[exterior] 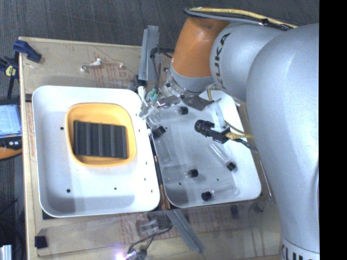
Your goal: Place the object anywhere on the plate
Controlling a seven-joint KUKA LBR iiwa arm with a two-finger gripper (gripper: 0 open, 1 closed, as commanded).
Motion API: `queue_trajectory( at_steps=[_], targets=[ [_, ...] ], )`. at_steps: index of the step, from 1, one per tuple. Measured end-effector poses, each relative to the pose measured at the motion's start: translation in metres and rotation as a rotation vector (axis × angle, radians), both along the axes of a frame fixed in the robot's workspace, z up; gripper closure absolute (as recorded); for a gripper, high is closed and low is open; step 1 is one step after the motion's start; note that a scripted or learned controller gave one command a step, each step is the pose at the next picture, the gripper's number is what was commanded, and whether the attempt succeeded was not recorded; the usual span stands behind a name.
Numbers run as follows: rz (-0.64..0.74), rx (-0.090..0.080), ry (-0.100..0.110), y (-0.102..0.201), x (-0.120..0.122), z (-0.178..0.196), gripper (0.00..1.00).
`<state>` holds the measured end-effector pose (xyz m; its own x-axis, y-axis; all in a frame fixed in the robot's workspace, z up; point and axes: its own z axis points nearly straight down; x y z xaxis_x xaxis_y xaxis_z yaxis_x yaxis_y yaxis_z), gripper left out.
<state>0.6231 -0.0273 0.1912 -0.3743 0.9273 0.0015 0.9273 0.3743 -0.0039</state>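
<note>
The grey arm (pixel 282 118) looms nearest; its gripper (pixel 153 106) hangs over the bins' shared wall, grip state impossible to tell; the dark ribbed block (pixel 101 140), seemingly the object, lies on the yellow plate (pixel 100 110); probably stiff, light; grasp across its narrow width.

Even, fairly bright overhead light. The left white bin (pixel 54 161) shows a soft grey shadow along its lower inside wall. The right bin (pixel 246 186) is partly shaded by the grey arm (pixel 282 118), which carries a broad pale sheen. Picture slightly soft and grainy; small parts near the wrist blur together.
</note>
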Motion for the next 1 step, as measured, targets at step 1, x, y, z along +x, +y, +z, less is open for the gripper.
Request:
queue_trajectory(
  at_steps=[1],
  targets=[
    [0.093, 0.0, 0.001, 0.0201, -0.0182, -0.0005, 1.0]
  ],
)
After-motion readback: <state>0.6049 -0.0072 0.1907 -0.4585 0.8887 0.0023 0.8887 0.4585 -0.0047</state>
